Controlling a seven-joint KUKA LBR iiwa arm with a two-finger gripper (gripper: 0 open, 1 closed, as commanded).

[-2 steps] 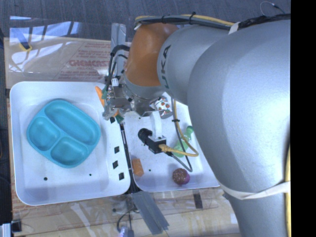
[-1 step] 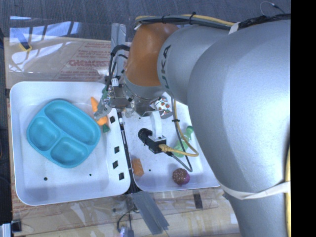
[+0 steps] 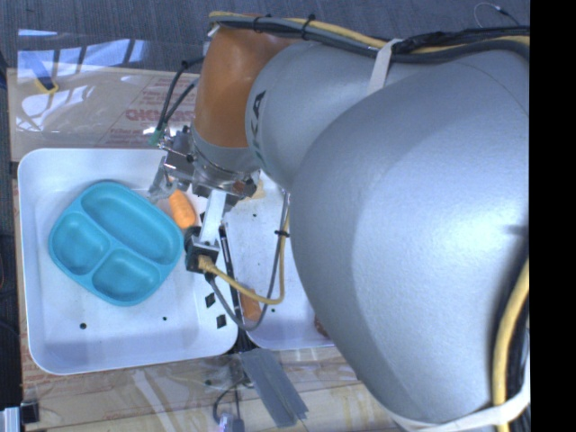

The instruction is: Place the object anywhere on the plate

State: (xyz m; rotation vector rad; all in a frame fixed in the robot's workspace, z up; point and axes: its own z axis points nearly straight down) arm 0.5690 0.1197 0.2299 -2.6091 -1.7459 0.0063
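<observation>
The left bin [image 3: 36,331] held the blue plate [image 3: 117,241] — a three-compartment dish lying flat, all of its wells bare. I take that plate as the landmark for everything below.

Just beyond the plate's right rim lay the object, a small orange piece [image 3: 183,209], close to the rim and perhaps touching it, but not in any well. It sat at the foot of my wrist hardware, so I could not tell whether it rested on the bin floor or hung from my pincer.

My pincer [image 3: 184,190] stood directly above that orange piece, right of the plate; its jaws were hidden under the mounting and cables, so how wide it stood and whether it gripped anything could not be told.

Farther right of the plate, my orange band [image 3: 225,79] and grey arm [image 3: 405,223] covered most of the second bin [image 3: 279,336].

Risk, as I judged it: the piece was at the plate's edge, not over it — a release here could drop it onto the bin floor or let it roll off the raised rim. A loose cable [image 3: 243,291] right of the plate could also snag.
</observation>
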